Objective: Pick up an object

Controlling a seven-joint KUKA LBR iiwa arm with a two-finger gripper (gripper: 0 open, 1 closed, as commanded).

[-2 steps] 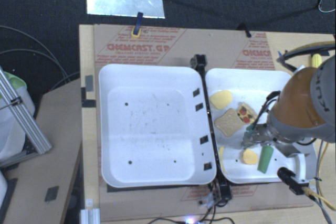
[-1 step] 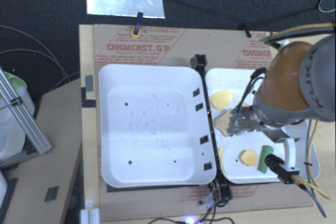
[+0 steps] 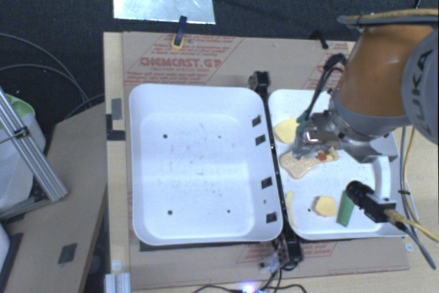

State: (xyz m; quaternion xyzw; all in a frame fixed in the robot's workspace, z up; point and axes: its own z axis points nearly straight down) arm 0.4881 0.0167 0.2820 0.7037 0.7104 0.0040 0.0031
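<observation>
Gripper (image 3: 309,141) low over right bin (image 3: 291,103), toward bin's left side. We cannot tell how wide it stands, nor whether it has hold of anything. Flat tan piece (image 3: 300,166) on bin floor at gripper's tip; contact unclear to us. Yellow lump (image 3: 285,129) by bin's left wall, farther back. Small yellow piece (image 3: 324,205) and green cylinder (image 3: 343,211) side by side near bin's front edge, well clear of gripper. Left bin (image 3: 199,168) flush against right bin's left wall.

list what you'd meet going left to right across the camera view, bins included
left white bin → pale yellow piece → yellow lump → green cylinder
</observation>
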